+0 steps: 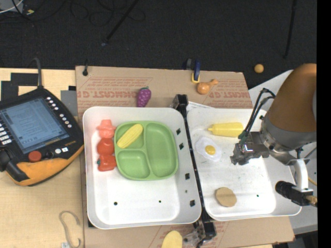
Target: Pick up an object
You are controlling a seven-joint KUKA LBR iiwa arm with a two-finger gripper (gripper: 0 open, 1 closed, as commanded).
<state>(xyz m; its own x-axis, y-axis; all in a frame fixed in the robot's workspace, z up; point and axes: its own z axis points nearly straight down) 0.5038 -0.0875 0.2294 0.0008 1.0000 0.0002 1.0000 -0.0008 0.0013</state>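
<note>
- A round tan cookie (225, 197) lies near the front rim of the right bin (258, 208).
- The gripper (241, 156) hangs low over that bin's middle, nothing between its fingers; spread or pressed together, I cannot tell.
- The arm (295, 107) reaches in from the right, wrist angled down-left.
- A fried egg (209, 150) lies just left of the gripper; a yellow block (225, 129) sits behind.
- In the left bin (134, 205), a green 3-compartment plate (155, 154) holds corn (129, 135).

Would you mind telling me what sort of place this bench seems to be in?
Probably a robotics lab's grasping test bench: a robot arm reaches over two white bins of toy food such as a corn cob, with a teach pendant alongside.
</note>
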